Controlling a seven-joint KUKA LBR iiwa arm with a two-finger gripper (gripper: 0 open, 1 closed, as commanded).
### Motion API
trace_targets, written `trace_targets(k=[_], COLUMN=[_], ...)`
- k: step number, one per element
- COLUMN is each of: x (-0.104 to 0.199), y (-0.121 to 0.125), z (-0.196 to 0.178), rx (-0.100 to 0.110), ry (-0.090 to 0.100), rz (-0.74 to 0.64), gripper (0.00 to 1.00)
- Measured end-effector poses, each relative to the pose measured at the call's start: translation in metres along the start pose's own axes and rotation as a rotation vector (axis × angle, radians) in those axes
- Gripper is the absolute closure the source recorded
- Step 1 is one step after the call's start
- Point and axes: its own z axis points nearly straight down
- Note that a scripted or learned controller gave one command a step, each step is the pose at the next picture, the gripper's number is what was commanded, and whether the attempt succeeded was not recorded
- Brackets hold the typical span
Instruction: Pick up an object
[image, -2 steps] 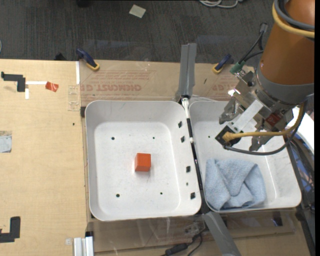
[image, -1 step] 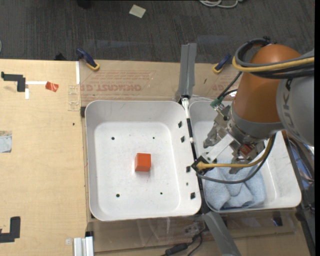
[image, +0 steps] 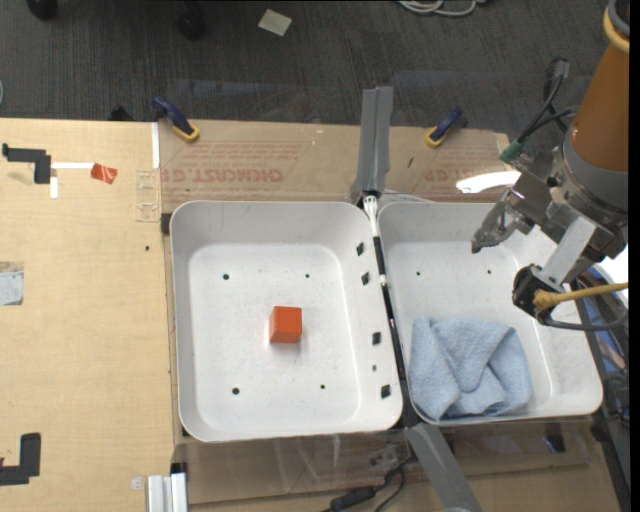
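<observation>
A: Where's the block?
B: Mid left bin. A cloth lies in the right bin.
A: And the hand?
B: Above the right bin's far side, holding nothing; how far open, I cannot tell.

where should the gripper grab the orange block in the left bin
Probably across two opposite flat sides of the orange block, coming straight down from above. It sits flat and alone mid-floor in the left bin, so no wall or neighbour blocks the fingers.
</observation>
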Motion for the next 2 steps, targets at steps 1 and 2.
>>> trace_targets(k=[1,2], x=[0.042,0.064], y=[-0.034,-0.055], z=[-0.045,-0.046], rx=[-0.001,-0.002], ry=[0.000,0.000], rz=[0.207,0.440], gripper=[0.00,0.00])
